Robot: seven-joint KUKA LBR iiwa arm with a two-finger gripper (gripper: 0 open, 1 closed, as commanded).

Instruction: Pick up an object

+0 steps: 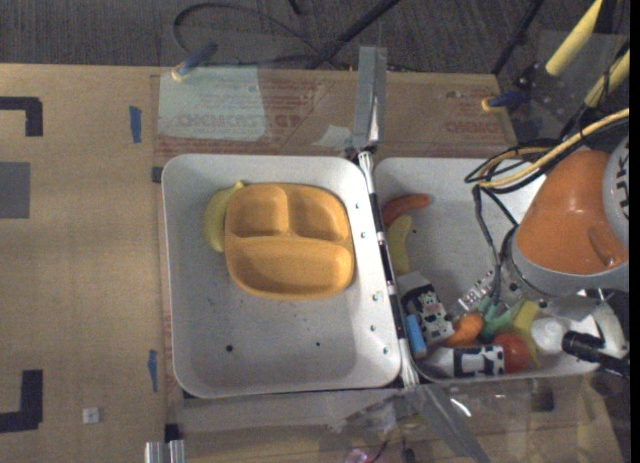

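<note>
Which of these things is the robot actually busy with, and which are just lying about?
Part of the job:
- the tool, down over the toy pile
- right bin, holding that pile

Just lying about:
- orange divided tray in the left bin
- yellow piece tucked under the tray
- blue tape

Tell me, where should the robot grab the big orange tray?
Probably by a raised outer edge, coming straight down from above. The orange tray lies flat, too wide to span, so its near edge, facing bare floor of the left bin, looks easiest.
</note>
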